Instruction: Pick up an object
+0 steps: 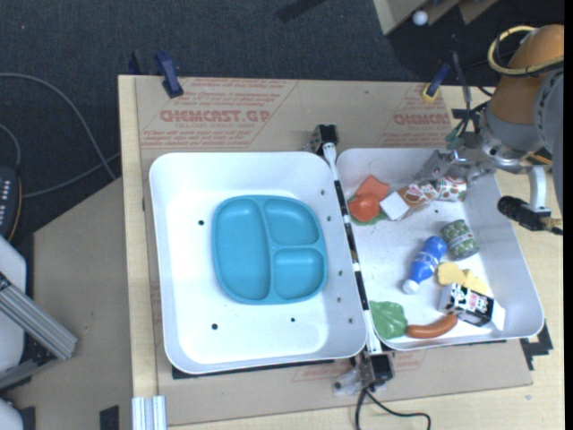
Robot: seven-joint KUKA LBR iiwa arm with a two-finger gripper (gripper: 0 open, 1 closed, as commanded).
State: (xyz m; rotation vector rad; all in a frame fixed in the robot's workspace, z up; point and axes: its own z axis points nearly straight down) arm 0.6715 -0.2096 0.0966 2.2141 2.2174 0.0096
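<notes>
Looking down on two white bins sitting side by side on a cardboard-topped bench (269, 106). Counting two blue clamps at the board's far edge, one (168, 74) at the left and one (436, 83) at the right.

Finding in the left bin (170, 240) a single blue plate (269, 246), divided into three compartments and lying flat near the middle.

Counting nine loose things in the right bin (524, 285), all nine being candidates for picking:
- one orange-red lump (365, 201) near the dividing wall
- one white block (394, 206) touching it
- one patterned packet (431, 191) just beside the block, toward the far wall
- one speckled green piece (458, 237) near the middle
- one blue bottle (423, 262) with a white cap, lying tilted
- one yellow piece (451, 276) touching the bottle's blue end
- one black-and-white carton (474, 305) just beside the yellow piece
- one green leaf shape (388, 317) at the near corner
- one brown sausage (431, 328) lying between the leaf and the carton

Reaching in from the right with one grey arm (515, 115), orange-banded, and hanging the gripper (448, 163) over the far end of the right bin, just above the patterned packet. Not being able to tell whether spread wide, narrowed, or gripping anything; seeing nothing lifted off the bin floor.
</notes>
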